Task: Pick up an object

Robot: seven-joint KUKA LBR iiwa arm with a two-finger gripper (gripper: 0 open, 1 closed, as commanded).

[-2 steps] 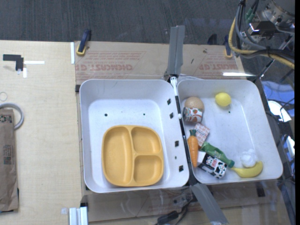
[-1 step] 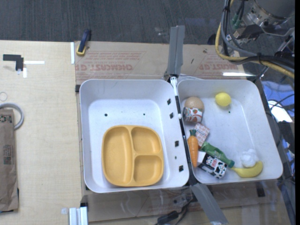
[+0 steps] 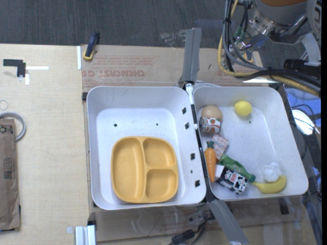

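The right bin (image 3: pixel 286 114) holds several small objects. A yellow lemon (image 3: pixel 243 108) lies near its back wall. A round brown and white ball-like item (image 3: pixel 210 118) sits at the left wall, with a small packet (image 3: pixel 220 145) below it. An orange carrot (image 3: pixel 210 160) lies upright along the left wall. Beside it rest a green item (image 3: pixel 236 167) and a black and white carton (image 3: pixel 232 180). A banana (image 3: pixel 271 186) and a white lump (image 3: pixel 271 171) lie at the front right. The arm's wrist (image 3: pixel 278 4) hangs high above the bin's back edge, its gripper hidden among cables.
The left bin (image 3: pixel 102 111) holds a yellow three-part plate (image 3: pixel 144 169). A grey divider post (image 3: pixel 191 55) stands between the bins at the back. Cables (image 3: pixel 240 40) hang behind the right bin. A brown paper bag (image 3: pixel 9 177) lies on the bench at the far left.
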